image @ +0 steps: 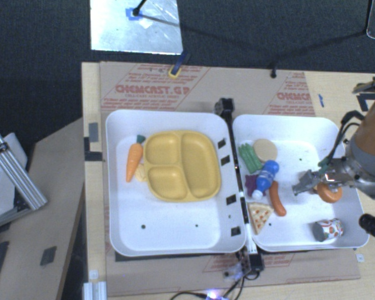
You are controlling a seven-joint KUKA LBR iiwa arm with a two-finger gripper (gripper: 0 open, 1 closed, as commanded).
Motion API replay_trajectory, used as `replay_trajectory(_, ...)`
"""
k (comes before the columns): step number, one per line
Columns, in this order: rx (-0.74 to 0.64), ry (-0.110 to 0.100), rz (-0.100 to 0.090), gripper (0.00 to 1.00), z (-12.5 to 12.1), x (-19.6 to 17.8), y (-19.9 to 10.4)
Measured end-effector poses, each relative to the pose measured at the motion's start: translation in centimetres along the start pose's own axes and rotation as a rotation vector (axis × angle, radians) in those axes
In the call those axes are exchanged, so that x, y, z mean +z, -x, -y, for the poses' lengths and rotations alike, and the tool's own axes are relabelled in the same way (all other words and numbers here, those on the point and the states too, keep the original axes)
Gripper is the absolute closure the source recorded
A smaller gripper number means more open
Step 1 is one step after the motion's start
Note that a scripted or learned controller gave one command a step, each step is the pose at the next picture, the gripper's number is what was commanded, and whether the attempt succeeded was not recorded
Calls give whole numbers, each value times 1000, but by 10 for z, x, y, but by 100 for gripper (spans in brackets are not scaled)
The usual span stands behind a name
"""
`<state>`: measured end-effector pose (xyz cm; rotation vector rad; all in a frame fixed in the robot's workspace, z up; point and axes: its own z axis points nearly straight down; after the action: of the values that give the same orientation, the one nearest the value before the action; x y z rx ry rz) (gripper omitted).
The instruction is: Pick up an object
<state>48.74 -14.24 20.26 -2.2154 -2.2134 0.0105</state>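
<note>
My gripper (304, 181) hangs over the right bin (300, 144), in its right half, with the fingers apart and nothing between them. An orange fruit-like toy (330, 195) lies just right of the fingertips, partly under the wrist. Left of the gripper lie a red sausage (276, 200), a blue bottle (266, 177) and a purple grape bunch (252, 184). Green beans (249, 157) and a tan round bun (265, 149) sit farther back. A pizza slice (259, 217) is at the front left of this bin, and a small can (327, 229) at the front right.
The left bin (122, 227) holds a yellow divided plate (178, 165) and a carrot (134, 159) beside it. A black divider (232, 167) runs between the bins. Bare white floor lies in the right bin's middle and back right.
</note>
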Motion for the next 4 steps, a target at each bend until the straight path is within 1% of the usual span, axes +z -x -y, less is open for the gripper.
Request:
replay_trajectory(1,-3,13,3,0,-3,-6,0)
replay_trajectory(2,-2,9,1,0,-6,42,9)
replay_trajectory(3,-2,9,1,0,-4,85,6)
replay_trajectory(4,-3,16,-3,0,-8,112,5)
